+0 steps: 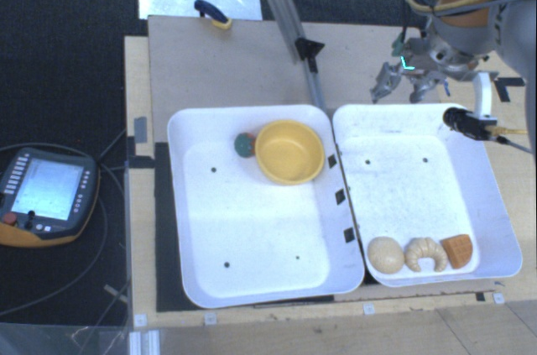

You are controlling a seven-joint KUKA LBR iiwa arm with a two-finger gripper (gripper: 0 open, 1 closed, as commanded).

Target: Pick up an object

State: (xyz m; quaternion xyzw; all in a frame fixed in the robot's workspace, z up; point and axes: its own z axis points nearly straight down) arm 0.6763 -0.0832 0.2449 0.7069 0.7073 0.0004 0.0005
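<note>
Hovering above the right bin's [503, 211] far rim, pincer [409, 85] gripping nothing, finger spread impossible to tell | lying well toward the camera from pincer, along near wall: pale round piece [386, 254], croissant [426, 253], brown block [457, 250], row running crosswise | sitting off to pincer's left: yellow bowl [289, 152], touching small green ball [244, 145]

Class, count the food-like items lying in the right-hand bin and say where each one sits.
3, in a row along the near edge: a pale round roll, a croissant, and an orange-brown piece rightmost.
</note>
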